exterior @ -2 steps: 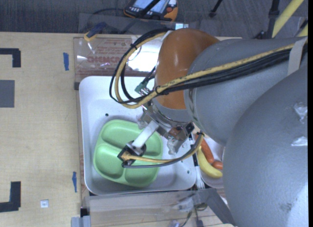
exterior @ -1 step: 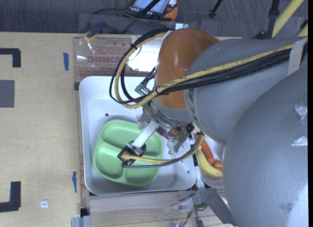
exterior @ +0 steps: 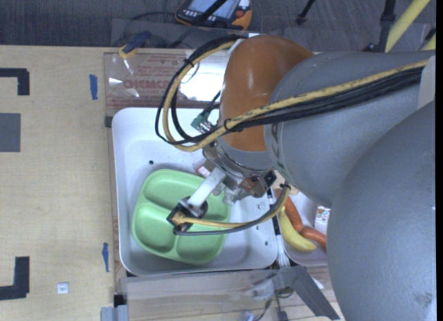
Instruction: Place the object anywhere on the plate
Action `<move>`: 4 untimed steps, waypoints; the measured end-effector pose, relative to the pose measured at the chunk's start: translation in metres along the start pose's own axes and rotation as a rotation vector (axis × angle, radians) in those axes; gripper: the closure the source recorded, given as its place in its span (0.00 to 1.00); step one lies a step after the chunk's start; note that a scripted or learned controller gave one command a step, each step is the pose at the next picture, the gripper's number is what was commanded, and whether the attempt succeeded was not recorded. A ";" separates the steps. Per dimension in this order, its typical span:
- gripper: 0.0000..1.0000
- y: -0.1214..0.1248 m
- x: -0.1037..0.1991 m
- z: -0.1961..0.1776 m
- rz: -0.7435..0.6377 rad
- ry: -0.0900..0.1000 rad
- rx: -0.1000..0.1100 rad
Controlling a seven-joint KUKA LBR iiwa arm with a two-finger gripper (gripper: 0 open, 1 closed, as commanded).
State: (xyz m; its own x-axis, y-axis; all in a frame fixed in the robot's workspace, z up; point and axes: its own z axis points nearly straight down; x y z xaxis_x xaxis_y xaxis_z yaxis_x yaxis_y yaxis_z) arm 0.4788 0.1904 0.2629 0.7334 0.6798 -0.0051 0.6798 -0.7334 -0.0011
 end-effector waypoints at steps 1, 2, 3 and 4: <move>1.00 0.027 -0.025 0.049 -0.193 0.000 0.003; 1.00 0.005 -0.005 0.070 -0.411 0.000 0.003; 1.00 0.052 -0.048 0.050 -0.700 0.002 0.002; 1.00 0.080 -0.074 0.079 -0.977 0.004 0.000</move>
State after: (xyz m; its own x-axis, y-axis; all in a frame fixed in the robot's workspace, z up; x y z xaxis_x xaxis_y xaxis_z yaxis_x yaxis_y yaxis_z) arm 0.4790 0.0810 0.1838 -0.1535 0.9881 0.0011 0.9881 0.1535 -0.0033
